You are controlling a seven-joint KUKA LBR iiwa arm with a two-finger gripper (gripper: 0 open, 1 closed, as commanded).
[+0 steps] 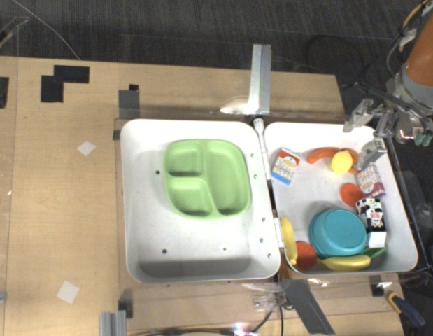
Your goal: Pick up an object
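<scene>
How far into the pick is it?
Done: the pincer has reached the right bin's far corner. In hand: nothing, no item sits between its fingers. Left: descend, grasp, lift. The yellow lemon, carrot and small carton all lie loose on the bin floor.
</scene>
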